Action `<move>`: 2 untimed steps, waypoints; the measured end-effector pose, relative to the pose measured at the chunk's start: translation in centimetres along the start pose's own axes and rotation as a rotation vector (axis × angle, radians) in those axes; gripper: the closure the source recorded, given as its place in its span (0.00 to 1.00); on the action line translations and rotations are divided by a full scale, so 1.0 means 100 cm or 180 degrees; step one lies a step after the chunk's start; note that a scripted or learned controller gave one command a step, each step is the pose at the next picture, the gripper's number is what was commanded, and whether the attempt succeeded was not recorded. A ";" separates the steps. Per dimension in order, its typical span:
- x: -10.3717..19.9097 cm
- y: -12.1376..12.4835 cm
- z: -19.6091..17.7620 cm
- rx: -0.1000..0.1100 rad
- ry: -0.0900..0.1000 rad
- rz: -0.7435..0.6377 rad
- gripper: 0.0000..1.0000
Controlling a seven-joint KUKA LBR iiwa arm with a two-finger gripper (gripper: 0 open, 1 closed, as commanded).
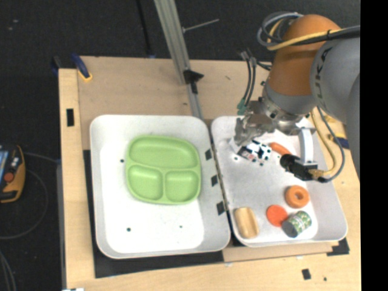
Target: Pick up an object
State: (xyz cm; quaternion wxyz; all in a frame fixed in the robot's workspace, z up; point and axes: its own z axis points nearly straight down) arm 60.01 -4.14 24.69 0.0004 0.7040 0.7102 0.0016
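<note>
**Jaws over the far-left corner of the right bin**

The gripper [247,139] hangs low there; whether its jaws are open I cannot tell. The black-and-white object [257,153] lies just beside it, toward the bin's middle, long axis roughly level.

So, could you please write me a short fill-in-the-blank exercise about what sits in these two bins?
1. The green divided plate has ___ compartments.
2. The plate lies in the ___ bin in this view.
3. The orange ring lies in the ___ bin in this view.
4. The gripper hangs over the ___ bin.

Missing words: three; left; right; right
</note>
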 end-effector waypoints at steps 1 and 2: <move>0.047 0.007 -0.008 0.0004 -0.0002 0.0004 1.00; 0.101 0.007 -0.010 0.0001 -0.0003 0.0004 1.00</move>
